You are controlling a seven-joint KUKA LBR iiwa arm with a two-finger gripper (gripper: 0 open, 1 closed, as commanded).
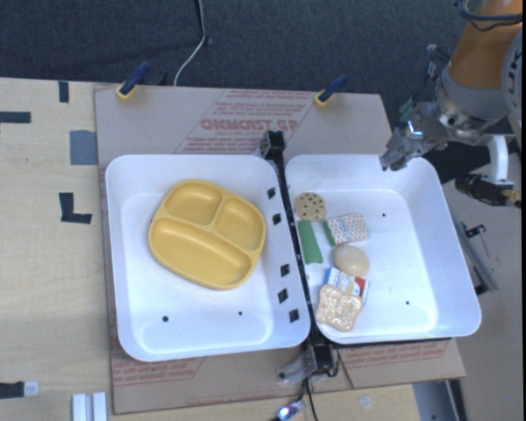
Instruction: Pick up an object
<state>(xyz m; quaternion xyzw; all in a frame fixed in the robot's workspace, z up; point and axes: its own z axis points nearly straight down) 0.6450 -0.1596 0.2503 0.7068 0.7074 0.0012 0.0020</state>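
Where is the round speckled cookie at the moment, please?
The round speckled cookie lies in the right-hand white bin, near its upper left corner by the divider, just above the green stick.

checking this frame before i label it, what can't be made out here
- Pincer, camera view: small and dark over the right bin's rim; open or shut cannot be told.
- Arm: cut off by the top edge.
- Small packet: partly under the cracker; print too small.

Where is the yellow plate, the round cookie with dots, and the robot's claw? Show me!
yellow plate [209,232], camera view, on the ridge between its compartments.
round cookie [309,205], camera view, on the middle of its speckled top.
gripper [394,160], camera view, at its tip, over the right bin's top edge.
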